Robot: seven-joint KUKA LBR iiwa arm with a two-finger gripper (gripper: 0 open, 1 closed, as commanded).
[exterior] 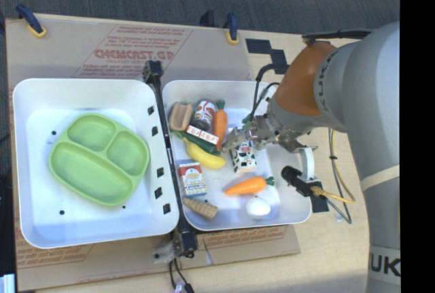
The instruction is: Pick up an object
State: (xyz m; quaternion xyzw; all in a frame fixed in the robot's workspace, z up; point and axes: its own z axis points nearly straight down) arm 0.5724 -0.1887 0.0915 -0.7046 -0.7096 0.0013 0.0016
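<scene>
The right bin (292, 213) holds several toy foods. A black-and-white cow-patterned piece (244, 160) lies near its middle. An orange carrot (246, 185) and a white egg (257, 207) lie toward the front. A yellow banana (207, 157), a second carrot (220, 124), a dark can (202, 113) and a tan bun (179, 116) sit at the back left. My gripper (239, 138) hangs low over the bin, just above the cow-patterned piece and right of the upright carrot. I see nothing held in it.
A small red-and-white carton (193, 179) and a brown cone (199, 208) lie at the right bin's front left. The left bin (30, 217) holds a green divided plate (99, 158). The arm's grey body and orange band (306, 84) cover the bin's right side.
</scene>
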